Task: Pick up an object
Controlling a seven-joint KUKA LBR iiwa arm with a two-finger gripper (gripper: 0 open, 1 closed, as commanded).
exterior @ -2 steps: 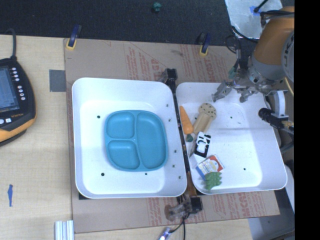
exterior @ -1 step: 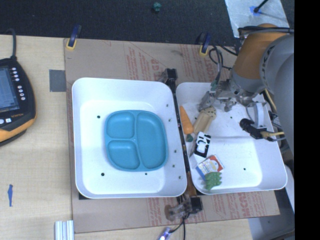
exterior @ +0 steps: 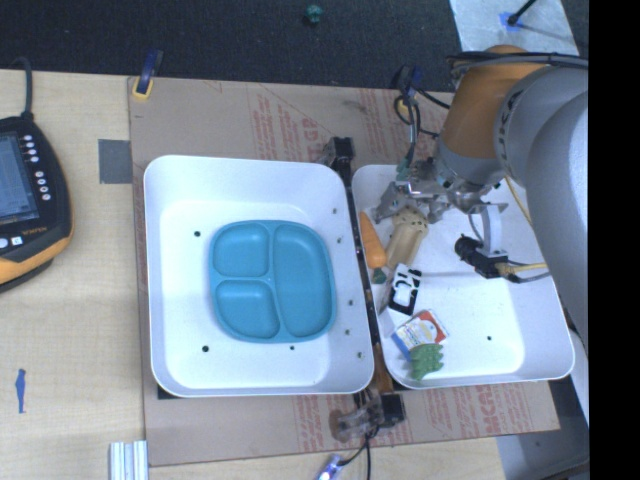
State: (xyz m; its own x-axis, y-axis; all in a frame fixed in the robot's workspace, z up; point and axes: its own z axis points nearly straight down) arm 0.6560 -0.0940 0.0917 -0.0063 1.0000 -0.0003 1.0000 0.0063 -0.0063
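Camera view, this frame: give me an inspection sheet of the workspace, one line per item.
Surface: two white bins side by side, left bin, right bin, on cardboard.
Job's things: right bin holds a tan wooden piece, orange carrot, black-and-white card, small packet, green toy.
Clutter: blue divided plate in the left bin.
Grippers: gripper low over the right bin's far end, above the wooden piece.
Cables: wires run along the wrist.
Surroundings: teach pendant at left.
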